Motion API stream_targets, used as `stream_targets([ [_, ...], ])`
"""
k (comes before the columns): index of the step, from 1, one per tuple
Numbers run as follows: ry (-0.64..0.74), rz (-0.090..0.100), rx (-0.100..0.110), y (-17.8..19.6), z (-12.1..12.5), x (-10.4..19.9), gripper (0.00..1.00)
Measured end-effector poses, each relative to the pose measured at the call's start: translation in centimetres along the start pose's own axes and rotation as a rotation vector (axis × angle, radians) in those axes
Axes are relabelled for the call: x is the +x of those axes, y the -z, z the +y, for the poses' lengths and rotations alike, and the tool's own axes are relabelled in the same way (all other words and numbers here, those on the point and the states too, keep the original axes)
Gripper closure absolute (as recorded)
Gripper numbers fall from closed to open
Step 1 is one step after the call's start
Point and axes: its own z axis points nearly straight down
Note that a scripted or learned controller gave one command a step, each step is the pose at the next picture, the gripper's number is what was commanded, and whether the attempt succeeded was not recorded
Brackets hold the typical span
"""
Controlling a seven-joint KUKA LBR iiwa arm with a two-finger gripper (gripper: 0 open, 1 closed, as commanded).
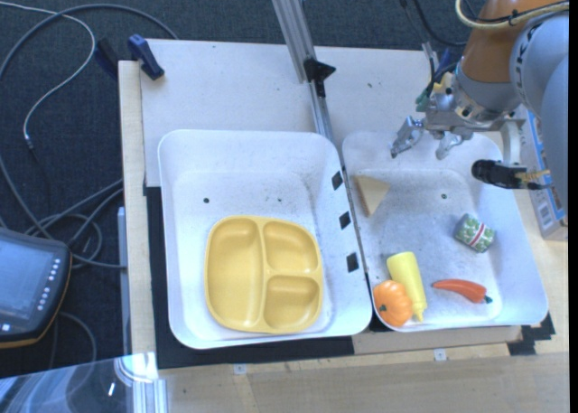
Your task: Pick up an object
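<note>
Hand (424, 142) (open) — above-right of wedge (369, 192)

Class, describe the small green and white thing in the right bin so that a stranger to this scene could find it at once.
Start at the right bin, the one without the yellow tray. Look along its right side, about halfway down, just above the red pepper. There lies a small can, alone among its neighbours in being green and white; the bottle is yellow, the pumpkin orange, the wedge tan.

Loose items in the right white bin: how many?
5: tan wedge near the divider, green-white can at right, yellow bottle touching the orange pumpkin at front, red pepper beside them.
</note>
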Motion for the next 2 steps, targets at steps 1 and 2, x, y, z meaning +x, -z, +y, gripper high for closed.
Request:
stream_targets([
  [1,0.000,0.000,0.001,-5.3,-0.1,0.1,0.00],
  [2,0.001,-0.002,-0.008,-3.7,0.2,0.1,1.00],
])
